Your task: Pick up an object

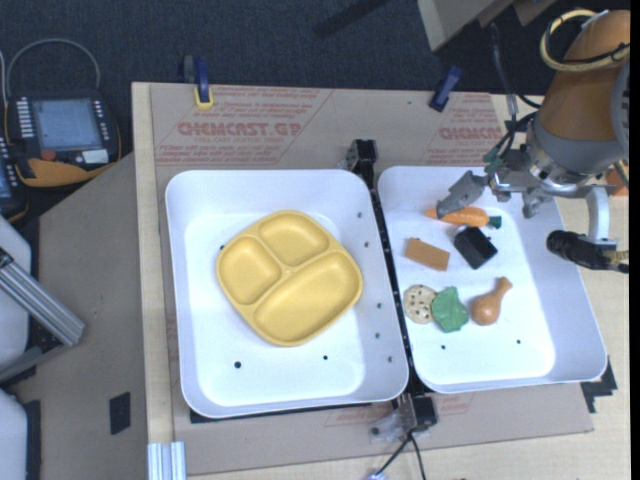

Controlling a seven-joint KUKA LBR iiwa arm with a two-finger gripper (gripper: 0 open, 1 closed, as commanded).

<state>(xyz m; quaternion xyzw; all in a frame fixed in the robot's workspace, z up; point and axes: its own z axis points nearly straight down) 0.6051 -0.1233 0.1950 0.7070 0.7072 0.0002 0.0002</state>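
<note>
We see the grey two-finger gripper (470,196) low over the far part of the right-hand shallow white bin (570,353), its fingers spread apart and angled down toward the small orange carrot-shaped toy (464,216), which lies just beneath the tips. Nothing sits between the fingers that we can make out; whether a tip touches the carrot we cannot tell.

Just beside the carrot, toward the near side, we find a small black block (475,247) lying tilted on the bin floor. To its left rests a flat brown rectangular piece (428,255). Nearer still, a round tan cracker-like disc with dark spots (418,303) touches a lumpy green toy vegetable (449,309), and just right of that lies a brown drumstick-shaped toy (489,303).

Behind the gripper, the arm (585,88) rises to the right with its orange band above the grey wrist.

In the left-hand shallow white bin (195,348) we see a yellow plastic plate with three compartments (289,276), sitting near the middle, well apart from the toys. Both bins rest on a brown cardboard sheet (300,123) with red lettering.
</note>
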